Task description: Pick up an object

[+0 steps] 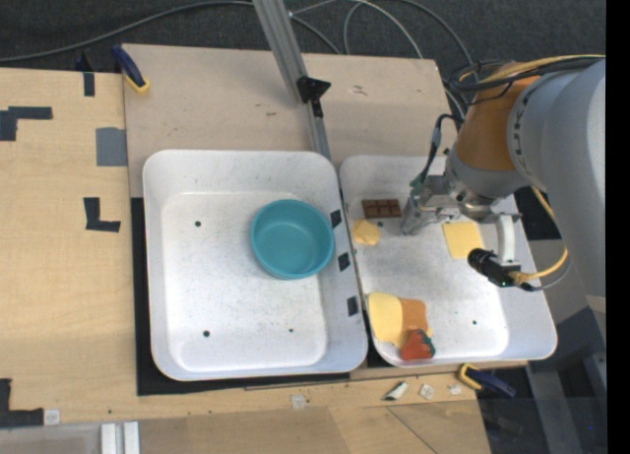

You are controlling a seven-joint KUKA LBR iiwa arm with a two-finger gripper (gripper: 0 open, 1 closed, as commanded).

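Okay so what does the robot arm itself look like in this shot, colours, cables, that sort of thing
The arm is bulky, rounded and light grey, with an orange band above the wrist. Its hand is a small metal-grey block with dark parts. Thin cables, black and yellow, loop around the wrist, and a black fitting sits beside it.

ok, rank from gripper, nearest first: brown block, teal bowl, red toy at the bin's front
Gripper in the right bin.
1. Brown block, just to its left, same bin.
2. Red toy, front of the right bin.
3. Teal bowl, in the left bin.
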